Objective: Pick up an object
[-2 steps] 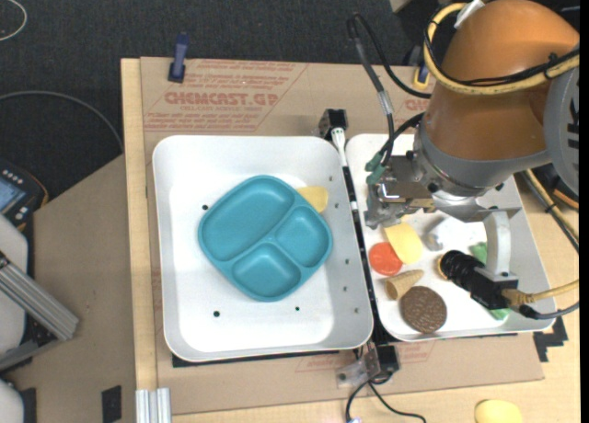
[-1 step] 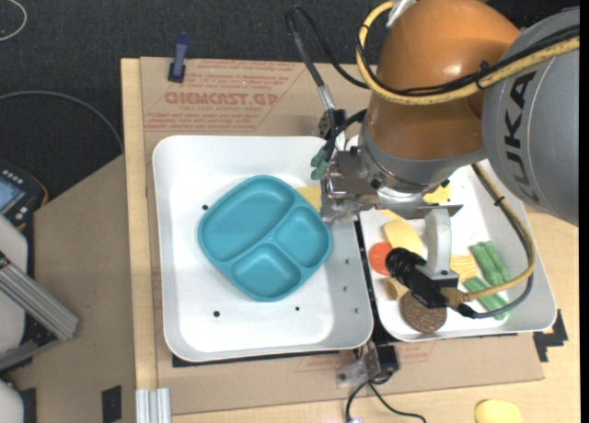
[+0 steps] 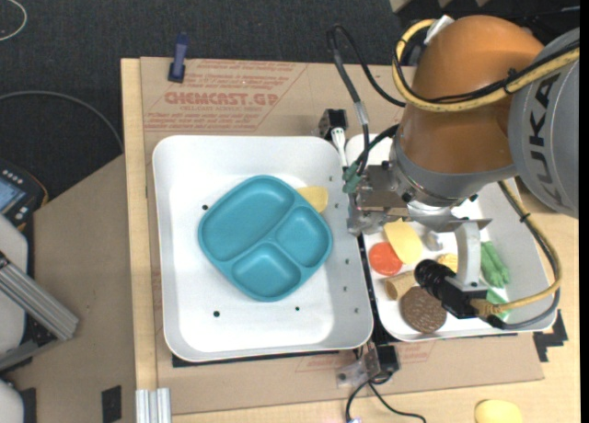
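Note:
My gripper (image 3: 425, 219) hangs low over the right bin (image 3: 538, 315), under the arm's big orange band, which hides much of the bin's far part. Just below and left of it lie a yellow wedge (image 3: 402, 239) and a red-orange disc (image 3: 386, 260). Nearer the front sit a brown round cookie (image 3: 422, 309) and a small tan piece (image 3: 390, 289). A green item (image 3: 494, 265) lies on the bin's right side. I see nothing held.
The left bin (image 3: 184, 311) holds a blue divided plate (image 3: 265, 237) with a yellow item (image 3: 314, 197) peeking out at its far right edge. Cables run along the wall between the two bins. Cardboard lies under both bins.

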You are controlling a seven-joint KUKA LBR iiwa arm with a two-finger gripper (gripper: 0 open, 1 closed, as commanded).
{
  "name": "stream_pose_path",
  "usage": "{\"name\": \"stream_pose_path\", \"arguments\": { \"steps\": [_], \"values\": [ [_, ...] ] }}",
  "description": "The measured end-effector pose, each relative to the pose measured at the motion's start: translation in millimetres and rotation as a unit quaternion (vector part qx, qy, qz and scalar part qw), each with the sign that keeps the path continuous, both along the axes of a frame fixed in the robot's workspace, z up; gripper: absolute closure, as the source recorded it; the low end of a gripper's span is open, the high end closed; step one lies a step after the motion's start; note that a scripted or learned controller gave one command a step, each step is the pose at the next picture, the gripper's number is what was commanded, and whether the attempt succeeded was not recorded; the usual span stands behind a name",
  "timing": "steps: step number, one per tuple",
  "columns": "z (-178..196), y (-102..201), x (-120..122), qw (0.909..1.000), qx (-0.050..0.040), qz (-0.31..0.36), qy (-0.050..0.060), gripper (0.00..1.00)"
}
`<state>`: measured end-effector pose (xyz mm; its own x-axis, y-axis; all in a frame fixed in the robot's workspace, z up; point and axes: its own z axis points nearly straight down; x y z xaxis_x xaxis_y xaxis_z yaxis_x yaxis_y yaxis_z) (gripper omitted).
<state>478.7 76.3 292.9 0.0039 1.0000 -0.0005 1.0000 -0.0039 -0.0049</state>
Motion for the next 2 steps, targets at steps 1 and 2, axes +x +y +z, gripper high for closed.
{"name": "stream_pose_path", "arguments": {
  "steps": [1,2],
  "values": [
    [92,102,4,0.9999,0.003,0.007,-0.009,1.0],
    [25,48,0,1.0,-0.0013,-0.001,0.002,1.0]
  ]
}}
